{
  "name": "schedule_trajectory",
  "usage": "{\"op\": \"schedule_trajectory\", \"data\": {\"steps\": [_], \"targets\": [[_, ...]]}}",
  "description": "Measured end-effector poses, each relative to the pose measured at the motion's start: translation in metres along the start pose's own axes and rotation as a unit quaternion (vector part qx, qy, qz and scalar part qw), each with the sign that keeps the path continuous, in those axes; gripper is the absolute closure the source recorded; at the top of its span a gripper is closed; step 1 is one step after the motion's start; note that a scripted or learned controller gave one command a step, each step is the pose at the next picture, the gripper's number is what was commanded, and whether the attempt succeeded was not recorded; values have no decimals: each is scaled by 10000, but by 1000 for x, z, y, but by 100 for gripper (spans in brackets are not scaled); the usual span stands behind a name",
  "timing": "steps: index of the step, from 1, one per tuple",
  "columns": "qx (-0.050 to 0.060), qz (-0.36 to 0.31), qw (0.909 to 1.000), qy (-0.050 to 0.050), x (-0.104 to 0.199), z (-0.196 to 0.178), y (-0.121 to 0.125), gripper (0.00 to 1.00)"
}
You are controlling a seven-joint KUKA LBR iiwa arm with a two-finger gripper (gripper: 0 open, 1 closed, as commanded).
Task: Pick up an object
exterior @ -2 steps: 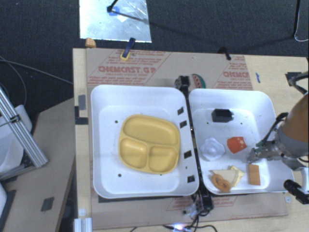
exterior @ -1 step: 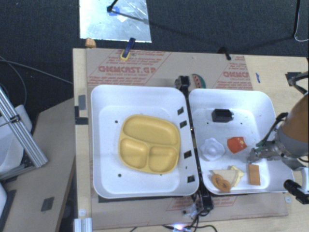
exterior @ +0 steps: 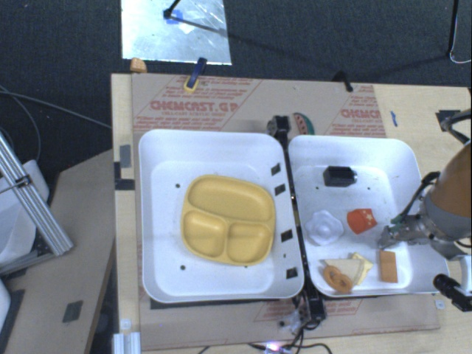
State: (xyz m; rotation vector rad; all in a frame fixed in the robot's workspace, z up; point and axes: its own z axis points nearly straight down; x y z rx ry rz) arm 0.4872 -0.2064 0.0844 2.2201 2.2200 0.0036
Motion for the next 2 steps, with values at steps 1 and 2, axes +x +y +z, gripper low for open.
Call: {"op": "schedule_trajectory", "data": {"steps": [1,2], "targets": [[0,0,10000,0,0,0,0,100],[0,1,10000,0,0,0,0,100]]}}
